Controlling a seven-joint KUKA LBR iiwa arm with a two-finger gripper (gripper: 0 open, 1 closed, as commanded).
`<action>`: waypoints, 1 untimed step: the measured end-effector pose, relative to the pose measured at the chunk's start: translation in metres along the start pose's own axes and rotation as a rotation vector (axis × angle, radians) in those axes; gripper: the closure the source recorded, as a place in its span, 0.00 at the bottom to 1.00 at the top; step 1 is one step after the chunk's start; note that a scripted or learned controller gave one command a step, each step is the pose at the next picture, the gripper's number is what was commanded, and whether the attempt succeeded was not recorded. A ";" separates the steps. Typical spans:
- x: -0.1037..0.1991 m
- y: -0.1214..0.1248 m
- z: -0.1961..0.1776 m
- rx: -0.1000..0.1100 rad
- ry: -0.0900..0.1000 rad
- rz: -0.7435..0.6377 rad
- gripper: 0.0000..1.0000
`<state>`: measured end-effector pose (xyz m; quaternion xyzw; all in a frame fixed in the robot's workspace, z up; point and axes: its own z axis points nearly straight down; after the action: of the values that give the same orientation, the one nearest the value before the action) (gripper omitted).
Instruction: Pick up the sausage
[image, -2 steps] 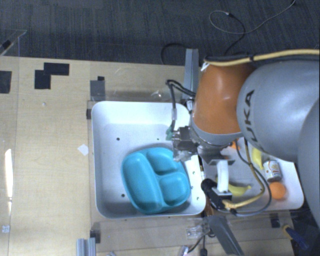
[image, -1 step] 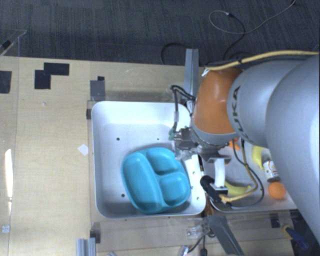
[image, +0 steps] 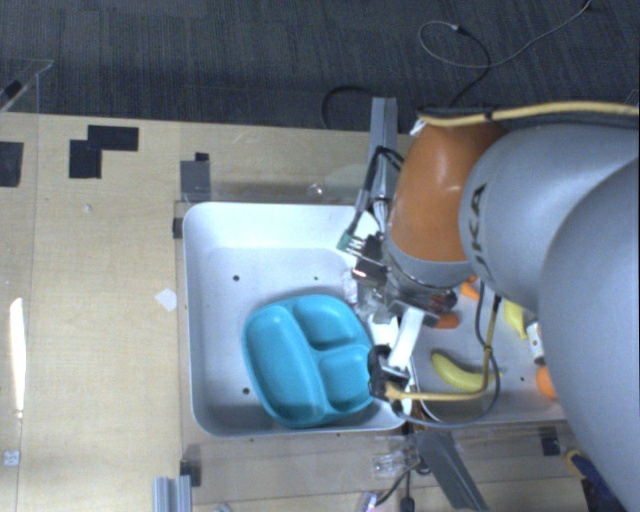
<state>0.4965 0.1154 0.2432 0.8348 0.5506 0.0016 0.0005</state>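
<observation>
My gripper (image: 368, 292) hangs low over the wall between the two bins, just past the far right edge of the blue plate (image: 305, 360). The big grey arm and its orange band cover most of the right bin. Beside the wrist, a small orange-red piece (image: 448, 321) peeks out in the right bin; I cannot tell whether it is the sausage. Nothing shows in the gripper's grasp.
A blue divided plate lies in the near right part of the left bin (image: 215, 300). In the right bin lie a yellow banana (image: 458, 372), another yellow piece (image: 513, 318) and an orange thing (image: 545, 381) at the arm's edge.
</observation>
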 end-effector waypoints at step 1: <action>0.023 -0.007 -0.019 0.001 -0.001 0.354 1.00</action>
<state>0.4992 0.1391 0.2622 0.9187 0.3949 0.0010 0.0003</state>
